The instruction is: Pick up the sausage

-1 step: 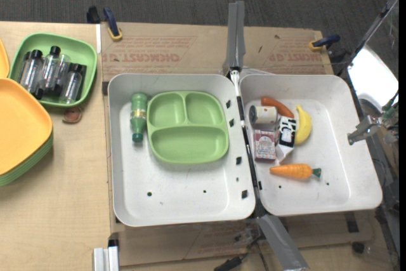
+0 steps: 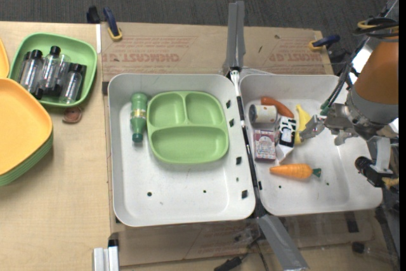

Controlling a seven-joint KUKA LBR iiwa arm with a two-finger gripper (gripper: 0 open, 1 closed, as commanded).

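Observation:
The sausage (image 2: 278,105), reddish-orange and slim, lies at the back of the right bin (image 2: 336,190), partly behind a silver can (image 2: 262,114). My gripper (image 2: 311,129) hangs low over the bin's middle, right of the sausage and in front of it. It is close to a yellow banana (image 2: 301,117) and a black-and-white pack (image 2: 287,133). Nothing of the sausage is seen at the gripper.
A pink carton (image 2: 264,144) and a carrot (image 2: 293,171) lie in the right bin's front left. The left bin (image 2: 177,200) holds a green divided plate (image 2: 188,126) and a green bottle (image 2: 137,116). A green tray of bottles (image 2: 53,70) and orange plates (image 2: 22,133) sit at far left.

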